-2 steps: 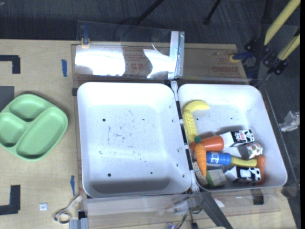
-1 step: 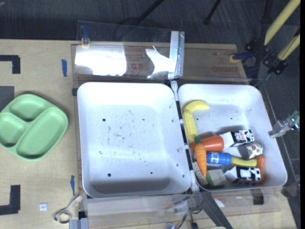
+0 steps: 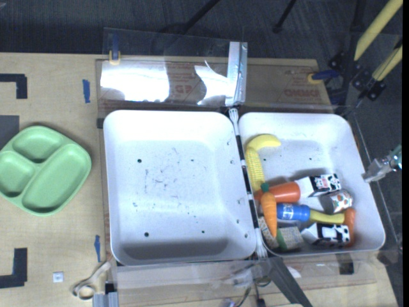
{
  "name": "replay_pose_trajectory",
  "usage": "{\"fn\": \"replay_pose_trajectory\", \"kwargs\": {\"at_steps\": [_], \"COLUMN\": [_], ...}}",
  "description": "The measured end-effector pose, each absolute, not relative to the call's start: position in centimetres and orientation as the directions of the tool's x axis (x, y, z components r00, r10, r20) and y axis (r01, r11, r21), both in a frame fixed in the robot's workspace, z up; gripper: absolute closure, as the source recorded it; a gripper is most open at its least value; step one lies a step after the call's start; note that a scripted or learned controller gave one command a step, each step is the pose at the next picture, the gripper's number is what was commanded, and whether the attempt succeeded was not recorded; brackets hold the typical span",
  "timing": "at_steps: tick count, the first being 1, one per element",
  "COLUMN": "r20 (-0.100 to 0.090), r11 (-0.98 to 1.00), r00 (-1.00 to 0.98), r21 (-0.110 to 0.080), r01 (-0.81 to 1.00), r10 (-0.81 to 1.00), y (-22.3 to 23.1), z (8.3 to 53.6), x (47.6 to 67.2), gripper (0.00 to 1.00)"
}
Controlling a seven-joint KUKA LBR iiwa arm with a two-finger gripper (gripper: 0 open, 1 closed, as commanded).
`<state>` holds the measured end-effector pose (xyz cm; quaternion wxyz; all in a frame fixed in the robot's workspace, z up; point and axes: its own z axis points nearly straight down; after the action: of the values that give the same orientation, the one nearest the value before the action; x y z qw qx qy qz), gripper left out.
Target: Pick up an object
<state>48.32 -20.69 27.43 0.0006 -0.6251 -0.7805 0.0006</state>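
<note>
I see two bins side by side on the table [image 3: 51, 75], their inner walls touching. The left bin [image 3: 128, 133] sits near the middle of my view; the right bin [image 3: 339, 133] holds a cluster of things gathered in its near-left part. There a banana [image 3: 261, 142] lies farthest back, with a corn cob [image 3: 255, 168] just in front of it along the left wall. A carrot [image 3: 270, 213] lies nearer still, beside a bottle [image 3: 295, 213]. Small cartons [image 3: 326, 183] rest to their right. Well to the left of both bins, a divided plate [image 3: 41, 168] sits on the table.
</note>
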Motion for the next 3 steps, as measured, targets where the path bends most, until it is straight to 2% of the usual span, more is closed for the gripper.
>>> {"fn": "replay_pose_trajectory", "kwargs": {"at_steps": [2,3], "r20": [0.0,-0.002], "r11": [0.597,0.404], "r00": [-0.597,-0.404], "r21": [0.0,0.001], "r01": [0.802,0.915], "r10": [0.802,0.915], "y": [-20.5,-22.5], "z": [27.0,28.7], "x": [48.2,48.3], "gripper": [1.0,1.0]}}
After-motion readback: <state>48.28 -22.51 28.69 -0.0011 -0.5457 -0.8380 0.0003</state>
